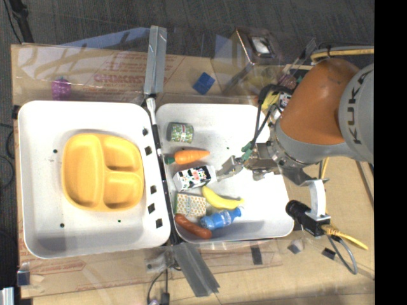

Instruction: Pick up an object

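Note:
The right bin (270, 218) holds a green can (180, 132), an orange carrot (191, 156), a black-and-white carton (192, 177), a yellow banana (221, 199), a blue bottle (220, 219), a red sausage (193, 227) and a patterned packet (190, 204). My gripper (230, 166) hangs over the middle of this bin, just right of the carton and above the banana. The arm's grey and orange wrist covers the bin's right side. I see nothing held in the gripper.
The left bin (38, 126) carries a yellow divided tray (102, 170). Behind the bins, on the cardboard, lie a blue block (204, 82) and a small purple thing (60, 86). A metal bar (154, 62) stands between the bins at the back.

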### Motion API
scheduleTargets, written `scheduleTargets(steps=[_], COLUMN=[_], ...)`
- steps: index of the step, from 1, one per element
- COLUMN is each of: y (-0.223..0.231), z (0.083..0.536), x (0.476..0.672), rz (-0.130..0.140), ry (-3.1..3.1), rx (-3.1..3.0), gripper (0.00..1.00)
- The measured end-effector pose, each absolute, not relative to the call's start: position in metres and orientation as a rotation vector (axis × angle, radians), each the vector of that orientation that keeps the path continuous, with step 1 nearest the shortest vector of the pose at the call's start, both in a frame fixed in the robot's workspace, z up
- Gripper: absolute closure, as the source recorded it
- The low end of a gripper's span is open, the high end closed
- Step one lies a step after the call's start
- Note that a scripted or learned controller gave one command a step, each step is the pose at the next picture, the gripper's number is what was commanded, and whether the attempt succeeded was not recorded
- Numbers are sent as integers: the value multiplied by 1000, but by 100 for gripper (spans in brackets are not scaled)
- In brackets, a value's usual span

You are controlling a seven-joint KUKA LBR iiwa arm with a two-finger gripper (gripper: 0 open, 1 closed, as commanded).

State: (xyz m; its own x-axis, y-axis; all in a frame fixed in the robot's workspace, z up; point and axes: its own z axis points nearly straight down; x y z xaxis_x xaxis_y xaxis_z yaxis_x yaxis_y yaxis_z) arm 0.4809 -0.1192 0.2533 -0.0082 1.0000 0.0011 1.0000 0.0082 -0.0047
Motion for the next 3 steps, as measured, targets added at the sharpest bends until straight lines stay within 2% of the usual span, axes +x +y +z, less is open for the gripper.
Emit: scheduleTargets(steps=[1, 2, 3], y=[-120, -121, -121], z=[107, 117, 117], x=[482, 483, 483], rz=[-9, -7, -7], ry=[-2261, -2268, -2268], rx=[-2189, -2182, -2183], gripper=[0, 100, 0])
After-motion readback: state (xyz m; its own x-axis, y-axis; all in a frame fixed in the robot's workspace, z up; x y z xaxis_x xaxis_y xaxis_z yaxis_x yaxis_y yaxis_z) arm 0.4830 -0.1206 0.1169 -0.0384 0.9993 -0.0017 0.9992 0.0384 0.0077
